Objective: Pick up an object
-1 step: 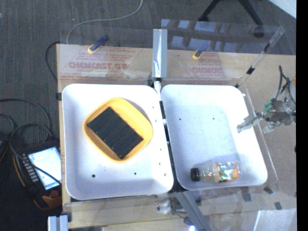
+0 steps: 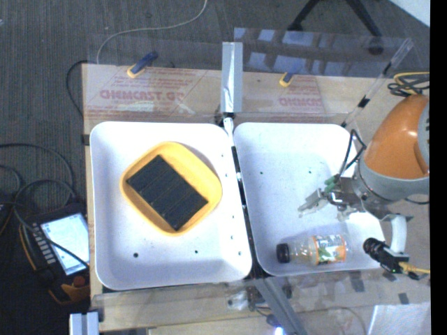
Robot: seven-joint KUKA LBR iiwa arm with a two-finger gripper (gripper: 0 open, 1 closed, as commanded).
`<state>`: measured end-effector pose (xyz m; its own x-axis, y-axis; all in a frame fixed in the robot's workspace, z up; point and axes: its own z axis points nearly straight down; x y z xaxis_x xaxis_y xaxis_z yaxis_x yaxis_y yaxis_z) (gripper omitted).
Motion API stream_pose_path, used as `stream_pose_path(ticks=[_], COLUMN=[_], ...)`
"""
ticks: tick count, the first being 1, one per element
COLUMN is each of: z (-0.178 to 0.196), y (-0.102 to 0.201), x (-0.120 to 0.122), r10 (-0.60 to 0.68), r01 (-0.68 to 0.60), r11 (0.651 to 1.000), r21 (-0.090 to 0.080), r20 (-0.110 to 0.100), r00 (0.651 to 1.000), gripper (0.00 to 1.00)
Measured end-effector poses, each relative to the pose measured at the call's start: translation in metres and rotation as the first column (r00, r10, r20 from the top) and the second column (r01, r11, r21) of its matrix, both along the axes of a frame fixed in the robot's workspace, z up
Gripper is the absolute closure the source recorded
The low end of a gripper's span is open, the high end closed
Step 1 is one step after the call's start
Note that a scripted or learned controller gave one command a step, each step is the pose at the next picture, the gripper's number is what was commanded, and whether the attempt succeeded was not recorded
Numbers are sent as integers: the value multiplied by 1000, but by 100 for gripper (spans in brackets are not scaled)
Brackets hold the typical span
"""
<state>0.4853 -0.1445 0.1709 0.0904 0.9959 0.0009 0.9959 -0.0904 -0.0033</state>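
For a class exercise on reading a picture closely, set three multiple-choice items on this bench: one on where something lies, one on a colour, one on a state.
1. Where is the bottle?
A. left bin
B. right bin, near its front edge
C. on the floor

2. What colour is the dish in the left bin?
A. yellow
B. blue
C. red

3. How does the bottle rest?
A. upright
B. on its side
C. lifted off the bin

Answers:
1 B: it lies in the right bin, near the front edge.
2 A: a yellow rim surrounds a dark slab.
3 B: its dark cap points left and it lies flat, apart from the gripper.
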Motion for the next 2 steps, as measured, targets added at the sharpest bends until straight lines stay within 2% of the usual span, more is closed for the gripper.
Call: stream_pose_path(ticks=[1, 2], z=[-79, -68], y=[-40, -62], x=[3, -2], r10=[106, -119], r01=[-106, 119], r11=[994, 993], r21=[-3, 2], r20=[16, 0], r00=[994, 993], gripper=[0, 0])
